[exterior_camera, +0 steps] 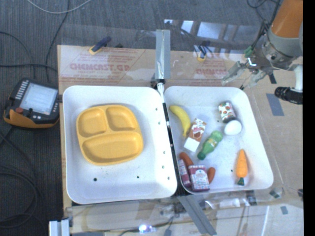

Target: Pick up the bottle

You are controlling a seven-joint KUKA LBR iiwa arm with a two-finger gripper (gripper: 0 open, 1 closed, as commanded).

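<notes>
A small green bottle (209, 145) lies on its side, slanted, in the middle of the right bin (256, 127). A white cube touches its lower left end and a white egg sits just to its upper right. My gripper (243, 75) hangs above the bin's far right corner, well away from the bottle, with its two fingers spread open and nothing between them.
The right bin also holds a banana (180, 118), a small carton (197, 129), a can (226, 111), an egg (233, 128), a carrot (241, 165) and packets (194, 176) at the near left. A yellow divided tray (109, 133) lies in the left bin (74, 181).
</notes>
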